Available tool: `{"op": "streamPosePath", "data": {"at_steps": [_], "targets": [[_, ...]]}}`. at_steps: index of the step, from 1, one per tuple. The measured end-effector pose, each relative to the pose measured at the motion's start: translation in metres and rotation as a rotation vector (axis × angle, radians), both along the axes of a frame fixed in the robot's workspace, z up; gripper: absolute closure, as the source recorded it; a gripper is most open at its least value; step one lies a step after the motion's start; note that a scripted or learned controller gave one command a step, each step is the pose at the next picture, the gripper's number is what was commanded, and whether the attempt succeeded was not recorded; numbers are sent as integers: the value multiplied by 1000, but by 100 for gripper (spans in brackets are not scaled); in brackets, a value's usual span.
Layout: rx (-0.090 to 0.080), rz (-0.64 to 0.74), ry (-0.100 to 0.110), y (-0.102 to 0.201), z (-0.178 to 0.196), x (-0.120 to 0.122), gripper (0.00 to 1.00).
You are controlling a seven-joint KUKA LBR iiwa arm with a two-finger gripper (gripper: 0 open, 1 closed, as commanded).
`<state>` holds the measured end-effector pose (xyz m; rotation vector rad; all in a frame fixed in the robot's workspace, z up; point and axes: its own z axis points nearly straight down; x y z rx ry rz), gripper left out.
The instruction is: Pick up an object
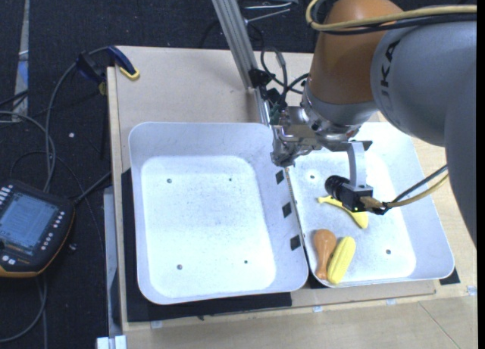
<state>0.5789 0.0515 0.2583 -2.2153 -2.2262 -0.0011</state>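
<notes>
Yellow corn [342, 258] and orange piece [324, 251] tight against right bin's [413, 234] near edge

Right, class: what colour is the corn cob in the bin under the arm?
Yellow; the corn cob shows best in the camera view.

Pale bench [189, 86]: left bin [204, 219], right bin [402, 241] side by side; clamp [121, 62] at far-left corner.

Your grey arm [436, 63] reaches in from the right, wrist [330, 113] turned down, gripper [288, 143] low over the far left corner of the right bin [383, 226].
</notes>
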Motion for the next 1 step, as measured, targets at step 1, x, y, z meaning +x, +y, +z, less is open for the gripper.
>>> {"op": "streamPosePath", "data": {"at_steps": [1], "targets": [[-1,-2,1,38,-15,-16,100]]}}
